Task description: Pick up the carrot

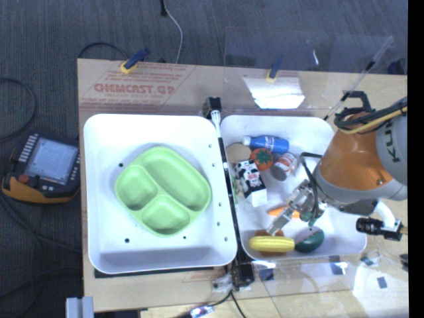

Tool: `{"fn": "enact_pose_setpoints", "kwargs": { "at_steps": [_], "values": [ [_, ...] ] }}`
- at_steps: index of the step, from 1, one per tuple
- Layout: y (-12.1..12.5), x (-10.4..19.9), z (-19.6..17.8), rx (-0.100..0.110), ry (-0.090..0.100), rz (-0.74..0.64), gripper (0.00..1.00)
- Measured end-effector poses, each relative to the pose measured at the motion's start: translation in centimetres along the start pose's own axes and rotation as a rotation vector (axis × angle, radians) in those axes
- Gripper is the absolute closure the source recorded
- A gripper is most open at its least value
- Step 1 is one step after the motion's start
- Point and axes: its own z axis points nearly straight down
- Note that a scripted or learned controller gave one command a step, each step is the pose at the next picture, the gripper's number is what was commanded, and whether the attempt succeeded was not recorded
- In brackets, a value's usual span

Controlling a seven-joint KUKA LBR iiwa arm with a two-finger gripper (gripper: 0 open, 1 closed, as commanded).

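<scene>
The carrot (277, 211) is a small orange piece lying in the right bin (344, 240), towards its front. My gripper (299, 204) hangs right over the carrot's right end, touching or nearly touching it, with a bit of green showing beside it. From this view I cannot see whether the carrot is between the jaws. The orange-banded wrist (351, 164) comes in from the right.
Around the carrot lie a yellow item (271, 244), a dark green item (310, 240), a cow-patterned box (246, 175), a red strawberry-like item (263, 156), a blue bottle (266, 142) and a small can (283, 165). The left bin (99, 144) holds a green divided plate (163, 189).
</scene>
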Motion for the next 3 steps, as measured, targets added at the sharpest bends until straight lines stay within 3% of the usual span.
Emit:
{"fn": "enact_pose_setpoints", "kwargs": {
  "at_steps": [1, 2, 3],
  "values": [
    [0.7, 1.0, 0.9, 0.008, 0.002, 0.074, 0.0],
    [1.0, 1.0, -0.2, 0.002, 0.001, 0.077, 1.0],
    [1.2, 1.1, 0.9, 0.0, 0.007, 0.778, 1.0]
  ]
}}
